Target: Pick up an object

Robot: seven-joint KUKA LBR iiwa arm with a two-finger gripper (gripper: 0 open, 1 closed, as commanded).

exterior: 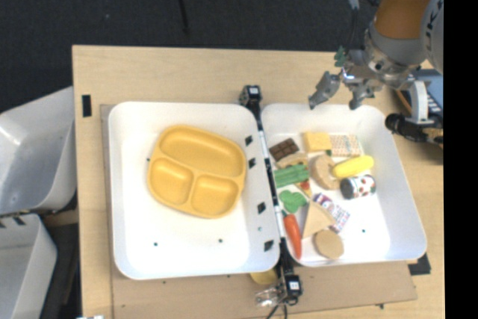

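Note:
My gripper (342,95) hangs above the far edge of the right bin (388,235), fingers spread open and nothing between them. Below it in that bin lies a pile of toy food: a brown chocolate block (284,149), a yellow cracker (317,141), a yellow corn cob (352,166), a green piece (290,175), a round tan biscuit (323,172), an orange carrot (293,236), a tan disc (328,243) and a small black-and-white can (358,187). The gripper is apart from all of them.
The left bin (134,250) holds a yellow three-compartment plate (197,170). A black-clipped divider (263,175) runs between the bins. The wooden bench (164,75) shows behind them. A grey object (33,153) sits off the bench at the left.

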